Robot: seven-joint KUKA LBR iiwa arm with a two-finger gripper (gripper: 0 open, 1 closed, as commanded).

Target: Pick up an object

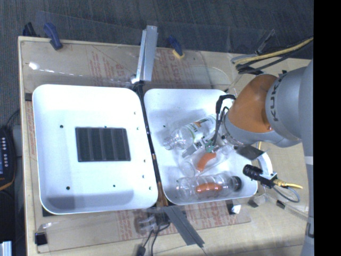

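Observation:
The right bin [160, 108] holds a heap of clear plastic bottles. One bottle with a white and green label [190, 134] lies tilted in the middle. Another clear bottle [208, 186], with something orange inside and a dark cap, lies along the front wall. A small orange object [204, 161] lies between them. My gripper [212, 146] reaches down from the right, under the orange wrist band, and sits just above the orange object and beside the labelled bottle. The wrist hides its tips.
The left bin [53, 105] holds a dark ridged rectangular pad [103, 144] lying flat in its middle. A metal bar [146, 52] stands behind the gap between the bins. Blue clamps [53, 35] grip the back edge of the bench.

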